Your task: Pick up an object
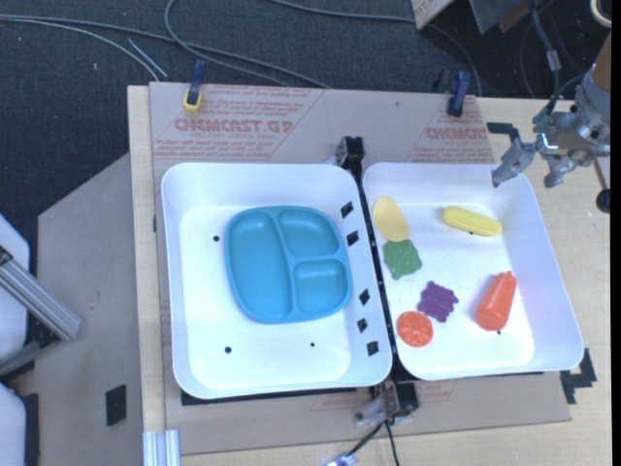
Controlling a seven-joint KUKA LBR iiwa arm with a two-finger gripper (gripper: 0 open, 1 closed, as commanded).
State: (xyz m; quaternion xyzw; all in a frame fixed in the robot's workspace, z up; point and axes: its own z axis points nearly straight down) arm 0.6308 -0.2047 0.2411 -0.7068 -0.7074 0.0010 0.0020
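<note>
Two fingers of our gripper stand spread apart with nothing between them, above the right bin's far right corner. Below lie a corn cob, carrot, grapes, tomato, broccoli; left, a blue plate.

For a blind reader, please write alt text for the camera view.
The end effector hangs open over the right bin's far corner, holding nothing. That bin holds toy foods: corn, carrot, grapes, tomato. The left bin holds a blue plate.
</note>
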